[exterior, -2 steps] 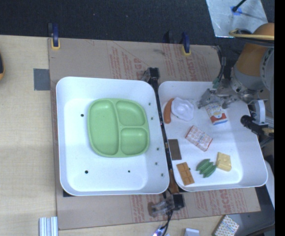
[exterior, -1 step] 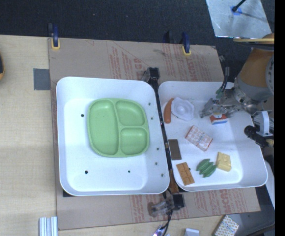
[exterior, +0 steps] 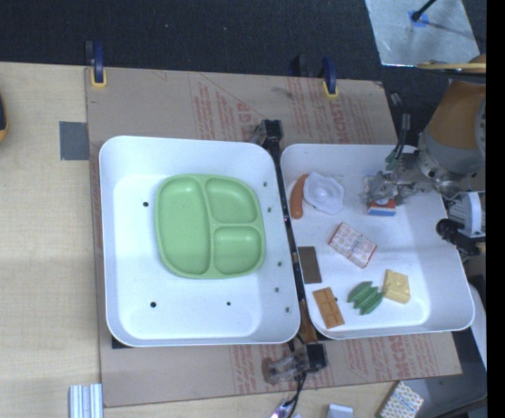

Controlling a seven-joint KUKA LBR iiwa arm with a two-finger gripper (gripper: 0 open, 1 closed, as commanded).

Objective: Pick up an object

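Your gripper (exterior: 383,190) is low over a small red-and-blue object (exterior: 381,205) at the back of the right bin (exterior: 448,312). If it is off-center, the object could slip toward the clear cup (exterior: 324,192).

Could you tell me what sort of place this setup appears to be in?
Most likely a robotics lab test bench: two white bins sit on cardboard clamped to a wooden bench, toy food such as a green divided plate lies in them, and a robot claw reaches in.
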